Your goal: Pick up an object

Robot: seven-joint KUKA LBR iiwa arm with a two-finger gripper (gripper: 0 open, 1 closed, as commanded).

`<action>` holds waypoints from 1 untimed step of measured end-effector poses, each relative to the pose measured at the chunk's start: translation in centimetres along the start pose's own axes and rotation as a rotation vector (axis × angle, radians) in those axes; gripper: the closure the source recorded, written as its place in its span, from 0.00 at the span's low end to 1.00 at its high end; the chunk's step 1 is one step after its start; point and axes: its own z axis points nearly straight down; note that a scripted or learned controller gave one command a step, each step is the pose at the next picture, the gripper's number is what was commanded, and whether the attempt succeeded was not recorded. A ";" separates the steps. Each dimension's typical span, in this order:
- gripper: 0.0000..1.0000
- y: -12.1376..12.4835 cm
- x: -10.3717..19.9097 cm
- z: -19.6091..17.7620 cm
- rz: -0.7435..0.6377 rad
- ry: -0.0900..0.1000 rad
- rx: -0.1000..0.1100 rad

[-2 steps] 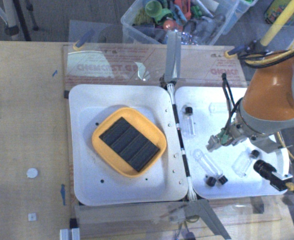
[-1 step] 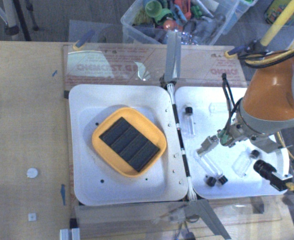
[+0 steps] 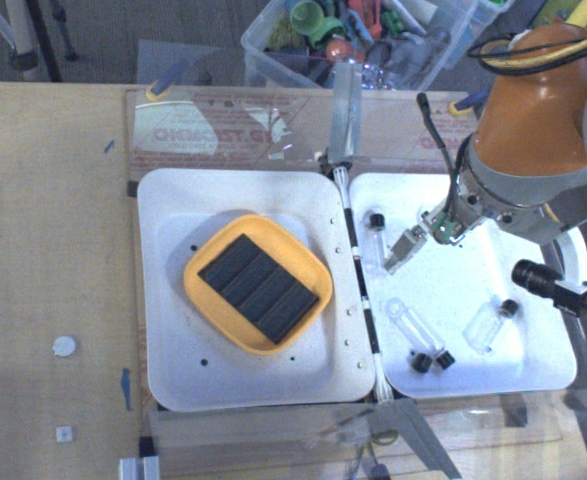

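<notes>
Left bin (image 3: pixel 163 268) holds yellow dish (image 3: pixel 273 240), right bin (image 3: pixel 473 273) holds capped clear vials (image 3: pixel 411 323), gripper (image 3: pixel 404 252) over it, opening unclear.

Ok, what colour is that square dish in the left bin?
The dish has a yellow-orange rim and a black ribbed centre, as the camera view shows.

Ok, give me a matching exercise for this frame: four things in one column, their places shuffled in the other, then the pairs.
Things
1. small white disc
2. gripper
3. clear tub of toys
4. yellow tray

Places
A. in the left bin
B. behind the bins
C. over the right bin
D. on the bare bench, left of the bins

Pairs: 1-D, 2-C, 3-B, 4-A
</notes>
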 end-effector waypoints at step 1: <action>1.00 0.1 -0.1 -1.0 -0.001 -0.003 -0.004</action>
